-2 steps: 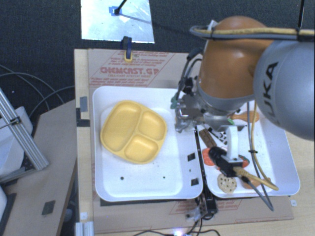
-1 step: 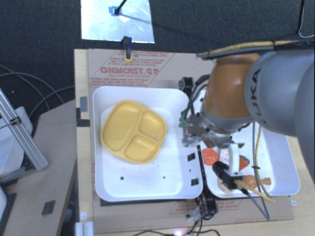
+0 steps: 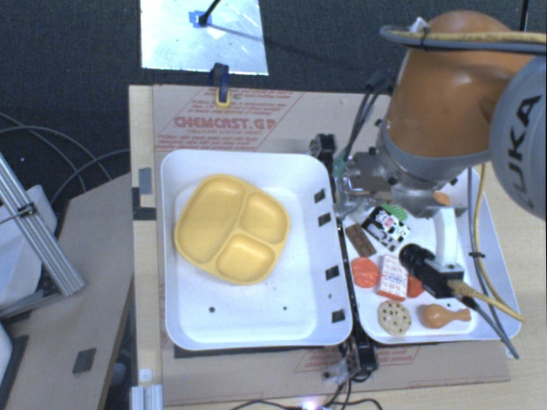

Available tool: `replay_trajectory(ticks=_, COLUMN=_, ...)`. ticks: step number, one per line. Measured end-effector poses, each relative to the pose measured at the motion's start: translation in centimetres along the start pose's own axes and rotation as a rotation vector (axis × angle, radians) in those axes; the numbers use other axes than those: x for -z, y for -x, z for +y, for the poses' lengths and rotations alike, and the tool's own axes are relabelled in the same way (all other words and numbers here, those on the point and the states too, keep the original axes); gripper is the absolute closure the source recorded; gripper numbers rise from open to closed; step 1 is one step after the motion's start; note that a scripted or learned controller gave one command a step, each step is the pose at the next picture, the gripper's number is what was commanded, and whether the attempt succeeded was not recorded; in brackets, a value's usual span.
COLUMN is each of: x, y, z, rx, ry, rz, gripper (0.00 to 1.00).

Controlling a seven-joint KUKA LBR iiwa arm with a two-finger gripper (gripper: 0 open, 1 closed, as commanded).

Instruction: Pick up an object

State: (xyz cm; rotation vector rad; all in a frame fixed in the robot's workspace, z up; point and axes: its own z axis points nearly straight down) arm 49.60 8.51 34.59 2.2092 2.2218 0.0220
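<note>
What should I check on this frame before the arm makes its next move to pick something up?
1. Objects in right bin: cookie, drumstick, cracker, tomato slice and a black-and-white item lie there. Ok.
2. Target reachable: the arm sits over the right bin's upper part. Ok.
3. End effector state: hidden under the wrist. Cannot tell.
4. Anything held: no object seen between fingers. Cannot tell.
5. Crowding: items lie close, some touching. Not ok for a clean grasp.
6. Left bin: yellow tray lies flat, apart from the arm. Ok.
</note>
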Motion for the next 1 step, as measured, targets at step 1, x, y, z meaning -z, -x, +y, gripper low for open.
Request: replay_trajectory(ticks=1, x=0.42, y=0.03, z=-0.01, rx=0.002, ry=-0.009, rz=-0.003, gripper=1.0)
